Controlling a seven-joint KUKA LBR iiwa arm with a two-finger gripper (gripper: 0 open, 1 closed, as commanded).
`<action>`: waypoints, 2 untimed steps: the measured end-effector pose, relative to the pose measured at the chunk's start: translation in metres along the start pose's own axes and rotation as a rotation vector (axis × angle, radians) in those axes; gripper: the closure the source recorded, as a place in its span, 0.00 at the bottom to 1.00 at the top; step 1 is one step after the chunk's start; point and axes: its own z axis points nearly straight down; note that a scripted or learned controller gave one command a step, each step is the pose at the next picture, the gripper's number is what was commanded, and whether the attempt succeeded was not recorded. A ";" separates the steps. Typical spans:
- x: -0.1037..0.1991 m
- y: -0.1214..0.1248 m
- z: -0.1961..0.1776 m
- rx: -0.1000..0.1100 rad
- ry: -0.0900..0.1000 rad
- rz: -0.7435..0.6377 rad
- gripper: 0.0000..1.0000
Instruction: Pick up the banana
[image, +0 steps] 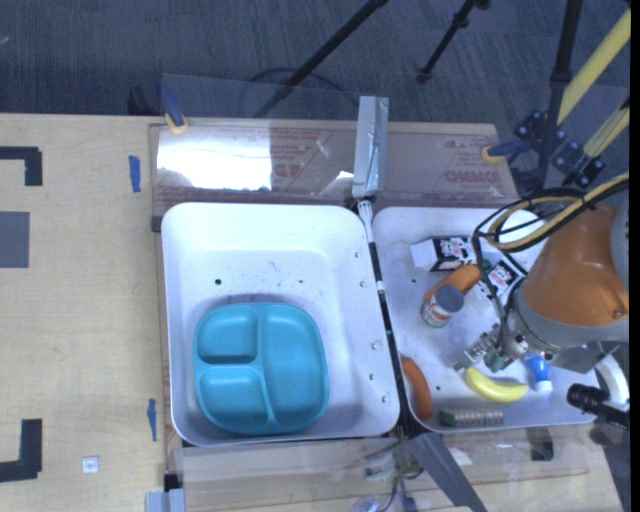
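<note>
Yellow banana (496, 386) lies lower right of the frame, in the right bin (420, 225), near that bin's front wall. Gripper (488, 352) sits just above the banana's left end, low over it. Can't tell whether the jaws are apart or closed, or whether they have hold of anything; the wrist hides most of them. Arm (575, 280), grey with orange band, covers the right side of that bin.

Risks, as I judge them: the bin is crowded. Blue-capped item (540, 372) sits just beside the banana's right end, so a grab there could pinch both. Small can (441, 302) and a black-and-white packet (440, 250) lie up-frame of the gripper, near enough to get knocked on a sideways move. Orange-red object (417, 388) lies against the divider, left of the banana. The banana is curved and smooth; a grip near its tip could let it swing or slip out. Front wall close by limits finger room.

Left bin (260, 225) holds a blue divided plate (260, 368), well apart from the action.
</note>
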 end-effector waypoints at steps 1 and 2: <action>0.037 0.052 -0.100 0.006 0.004 0.018 1.00; 0.014 0.006 -0.028 0.007 0.006 -0.134 1.00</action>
